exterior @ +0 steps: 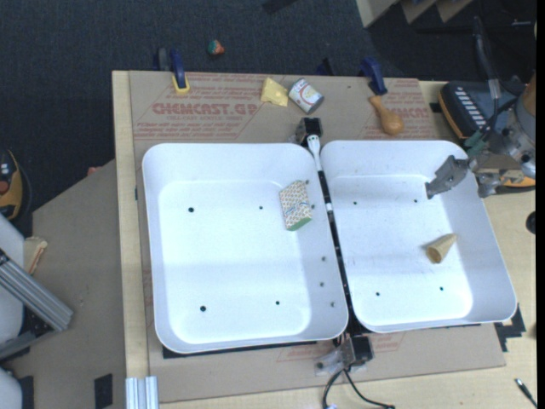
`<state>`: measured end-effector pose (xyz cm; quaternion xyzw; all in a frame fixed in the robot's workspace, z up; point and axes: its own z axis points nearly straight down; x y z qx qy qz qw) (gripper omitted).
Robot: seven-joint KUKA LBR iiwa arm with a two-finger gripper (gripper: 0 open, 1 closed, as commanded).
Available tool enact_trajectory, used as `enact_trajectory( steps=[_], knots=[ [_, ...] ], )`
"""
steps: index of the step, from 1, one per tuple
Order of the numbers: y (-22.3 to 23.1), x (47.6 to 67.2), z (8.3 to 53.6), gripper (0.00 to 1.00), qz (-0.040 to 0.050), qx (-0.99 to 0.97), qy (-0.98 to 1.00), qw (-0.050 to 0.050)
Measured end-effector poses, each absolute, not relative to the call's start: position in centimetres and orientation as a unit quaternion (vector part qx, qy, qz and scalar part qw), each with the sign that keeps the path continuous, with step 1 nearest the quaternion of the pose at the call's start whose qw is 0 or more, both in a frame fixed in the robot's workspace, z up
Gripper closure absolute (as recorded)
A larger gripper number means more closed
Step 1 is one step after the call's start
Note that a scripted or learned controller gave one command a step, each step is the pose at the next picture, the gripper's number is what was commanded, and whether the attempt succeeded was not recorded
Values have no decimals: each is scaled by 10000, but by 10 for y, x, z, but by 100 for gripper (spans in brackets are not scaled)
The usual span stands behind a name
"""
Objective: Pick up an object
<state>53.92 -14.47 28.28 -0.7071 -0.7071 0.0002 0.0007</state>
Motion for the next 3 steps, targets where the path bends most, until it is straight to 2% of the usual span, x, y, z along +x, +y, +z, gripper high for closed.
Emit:
enact_trajectory(
  steps=[1, 2, 3],
  knots=[
    [-156, 514, 521, 0, -55, -7068, -7073, -103],
    [-73, 502, 504, 0, -3, -7038, -7104, 15],
    [5, 495, 457, 0, 18, -7037, -7105, 33]
  ],
)
